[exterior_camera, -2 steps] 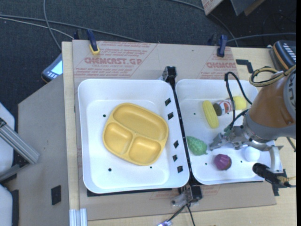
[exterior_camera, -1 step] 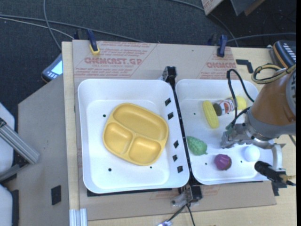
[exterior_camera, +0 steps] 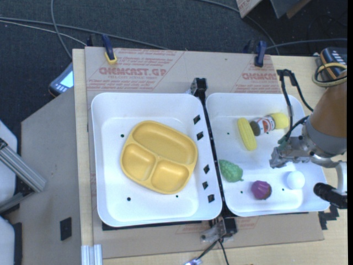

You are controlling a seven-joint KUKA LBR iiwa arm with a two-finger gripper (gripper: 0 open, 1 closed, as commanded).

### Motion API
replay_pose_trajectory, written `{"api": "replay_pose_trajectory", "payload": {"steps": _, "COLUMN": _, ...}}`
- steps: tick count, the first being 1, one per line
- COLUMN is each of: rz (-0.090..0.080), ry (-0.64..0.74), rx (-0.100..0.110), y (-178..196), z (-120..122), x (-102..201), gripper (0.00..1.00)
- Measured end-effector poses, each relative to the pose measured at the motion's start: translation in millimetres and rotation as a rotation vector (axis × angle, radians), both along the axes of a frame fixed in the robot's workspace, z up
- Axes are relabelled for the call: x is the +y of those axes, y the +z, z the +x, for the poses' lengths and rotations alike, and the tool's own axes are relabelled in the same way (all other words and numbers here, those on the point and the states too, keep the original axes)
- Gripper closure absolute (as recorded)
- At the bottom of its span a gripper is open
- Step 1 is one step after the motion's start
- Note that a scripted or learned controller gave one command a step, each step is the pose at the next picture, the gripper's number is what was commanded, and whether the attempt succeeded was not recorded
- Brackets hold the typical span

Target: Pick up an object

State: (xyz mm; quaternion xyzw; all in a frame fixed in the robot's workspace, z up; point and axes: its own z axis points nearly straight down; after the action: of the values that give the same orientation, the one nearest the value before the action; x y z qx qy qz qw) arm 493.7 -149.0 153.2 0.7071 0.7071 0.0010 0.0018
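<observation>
A white ball [exterior_camera: 295, 179] is sitting in the right bin [exterior_camera: 259, 206], just beside the gripper [exterior_camera: 280, 158], with a purple ball [exterior_camera: 261, 189] lying near. The gripper is hovering with nothing in it; its state is unclear. A descent risks nudging the ball away, since round things roll

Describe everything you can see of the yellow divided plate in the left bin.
The yellow divided plate looks like smooth moulded plastic with rounded corners. Raised ridges split it into three compartments: one long one along the upper side and two smaller ones below. It lies flat, right way up, turned at a slant, near the middle of the left bin. It rests on the bin's floor, apart from the walls.
</observation>
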Motion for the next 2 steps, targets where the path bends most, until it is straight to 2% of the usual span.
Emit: {"api": "replay_pose_trajectory", "payload": {"steps": 2, "rz": 0.0, "ry": 0.002, "rx": -0.003, "y": 102.4, "z": 9.9, "x": 5.9, "gripper": 1.0}}
